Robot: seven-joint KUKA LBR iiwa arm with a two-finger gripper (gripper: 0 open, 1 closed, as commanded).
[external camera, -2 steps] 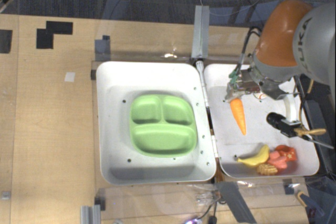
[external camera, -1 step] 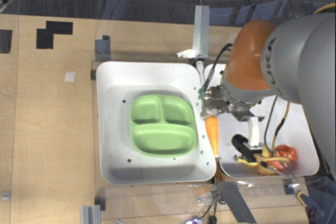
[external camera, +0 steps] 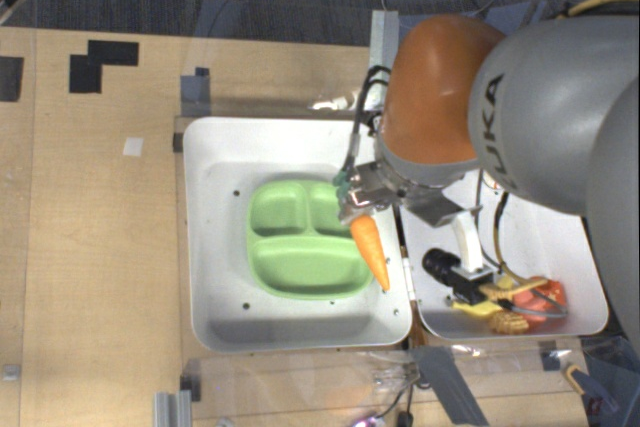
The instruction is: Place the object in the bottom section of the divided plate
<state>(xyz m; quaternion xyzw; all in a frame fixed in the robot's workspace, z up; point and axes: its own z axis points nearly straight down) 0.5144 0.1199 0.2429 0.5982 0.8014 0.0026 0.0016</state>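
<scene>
White bin [external camera: 205,215]: carrot [external camera: 369,250] over green plate [external camera: 300,250] right rim, tip lower-right; jaws' state unclear.

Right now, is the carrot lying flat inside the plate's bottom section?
No. The carrot hangs below the arm, over the green plate's right rim.

The carrot [external camera: 370,251] is a plain orange toy-looking one, fat end up and tapering down to a point, tilted so the tip leans toward the lower right. Its top end sits right under the arm's wrist hardware, and its body runs along the right rim of the divided plate [external camera: 300,250], overlapping that edge next to the big bottom section. The plate is light green with rounded corners, two small compartments across the top and one wide one below, lying flat in the middle of the left white bin [external camera: 215,245].
</scene>
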